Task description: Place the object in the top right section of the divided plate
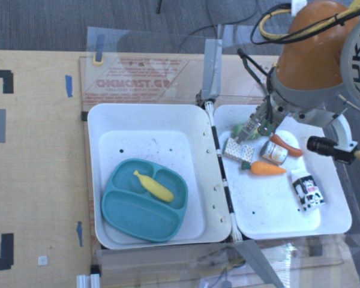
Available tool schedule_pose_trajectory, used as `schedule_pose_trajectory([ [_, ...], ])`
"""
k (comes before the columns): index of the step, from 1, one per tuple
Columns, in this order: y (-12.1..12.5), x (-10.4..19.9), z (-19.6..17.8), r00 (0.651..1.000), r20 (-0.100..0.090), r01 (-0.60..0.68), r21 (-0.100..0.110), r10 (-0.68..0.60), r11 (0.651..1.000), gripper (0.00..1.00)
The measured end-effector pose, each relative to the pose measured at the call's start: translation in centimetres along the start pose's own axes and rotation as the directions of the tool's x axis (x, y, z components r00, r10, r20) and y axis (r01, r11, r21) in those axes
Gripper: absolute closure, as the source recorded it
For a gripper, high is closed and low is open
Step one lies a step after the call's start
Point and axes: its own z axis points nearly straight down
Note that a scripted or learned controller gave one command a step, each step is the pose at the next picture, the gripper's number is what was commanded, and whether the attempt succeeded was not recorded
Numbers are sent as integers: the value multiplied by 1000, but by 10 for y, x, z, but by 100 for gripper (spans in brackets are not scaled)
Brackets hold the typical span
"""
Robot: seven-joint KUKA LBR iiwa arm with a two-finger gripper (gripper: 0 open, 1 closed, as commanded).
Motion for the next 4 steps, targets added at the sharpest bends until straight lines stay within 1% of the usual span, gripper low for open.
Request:
schedule_pose_trajectory([
  [1,0,0,0,1000,0,-1,0,1,1000,0],
  [2,-28,-43,-173,988,0,-158,1,158,988,0],
  [3,-106,-121,-172,971,4,-237,0,237,971,0],
  [4,-89,-189,-147,816,3,-578,0,578,816,0],
])
